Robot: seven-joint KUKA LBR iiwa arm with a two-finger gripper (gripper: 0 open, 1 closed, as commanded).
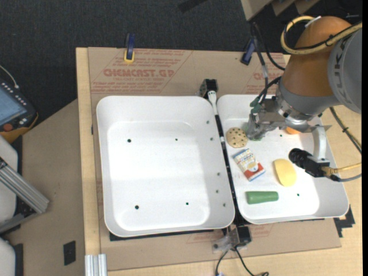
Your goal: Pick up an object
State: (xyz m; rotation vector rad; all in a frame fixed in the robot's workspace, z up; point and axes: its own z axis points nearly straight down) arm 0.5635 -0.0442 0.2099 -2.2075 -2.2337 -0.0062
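The claw (257, 126) hovers beside a round tan cookie (236, 136) — speckled, flat — its grip impossible to tell.

The bins (115, 114) were white, the block (262, 197) green, the lump (284, 172) yellow, and the dotted disc (236, 137) seemingly tan.

It looked like a robotics lab. A cardboard sheet (172, 68) was clamped with blue clips (130, 49) to the counter, under two white bins (109, 154); cables (339, 171) trailed beside them, and dark carpet (86, 10) lay beyond the sheet.
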